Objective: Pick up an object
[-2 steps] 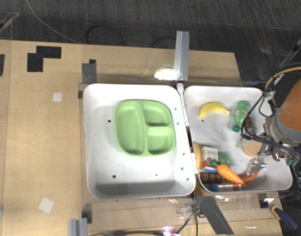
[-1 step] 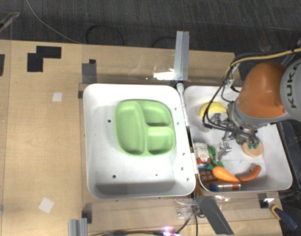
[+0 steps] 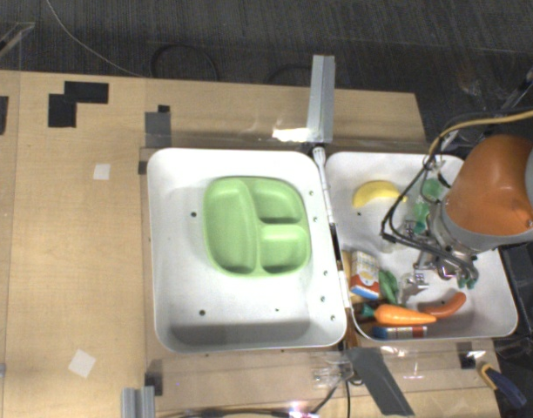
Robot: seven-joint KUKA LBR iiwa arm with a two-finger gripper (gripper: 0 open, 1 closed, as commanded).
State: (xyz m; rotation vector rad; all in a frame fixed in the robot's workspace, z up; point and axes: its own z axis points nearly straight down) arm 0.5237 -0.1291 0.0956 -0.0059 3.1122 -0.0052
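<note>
- Two white bins sit side by side on my bench: the left bin point(image 3: 166, 233) and the right bin point(image 3: 502, 316), with a metal divider between them.
- I see a green tray point(image 3: 253, 225) lying flat in the left bin, split into one long compartment and two smaller ones.
- My arm point(image 3: 493, 190) comes in from the right, and its orange band covers much of the right bin's upper right part.
- I place the gripper point(image 3: 428, 273) low over the middle of the right bin, among cables and metal parts; whether it is wide, narrow or holding something I cannot tell, as the wrist blocks my view.
- A yellow piece, probably a banana point(image 3: 375, 194), lies near the back of the right bin, well apart from the gripper.
- An orange carrot point(image 3: 401, 314) lies along the front wall of that bin.
- A red-orange piece point(image 3: 445, 304) lies just right of the carrot, partly under the gripper hardware; its kind is unclear to me.
- Near the divider a small heap holds a white and red packet point(image 3: 365, 273), something green point(image 3: 387, 284) and something blue point(image 3: 364, 293); they overlap, and I cannot name them.
</note>
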